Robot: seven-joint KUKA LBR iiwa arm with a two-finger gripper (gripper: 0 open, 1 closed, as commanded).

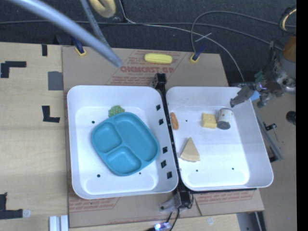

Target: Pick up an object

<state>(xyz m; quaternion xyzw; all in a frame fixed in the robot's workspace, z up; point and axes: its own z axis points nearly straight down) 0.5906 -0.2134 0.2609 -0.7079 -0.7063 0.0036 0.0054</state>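
The right bin (pixel 243 174) holds four candidate objects. Nearest lies a pale wedge (pixel 190 150), flat on open floor with clear room on all sides, so it appears the easiest approach. Farther back, a yellow block (pixel 209 120) touches a grey cylinder (pixel 224 119); this contact would likely crowd a finger. An orange piece (pixel 174 121) sits just beside the inner wall, limiting access. The left bin (pixel 79 174) holds a blue divided tray (pixel 125 143) with a green item (pixel 116 110) at its far edge. The gripper (pixel 250 96) hangs above the right bin's far right rim, holding nothing; jaw spacing cannot be determined.
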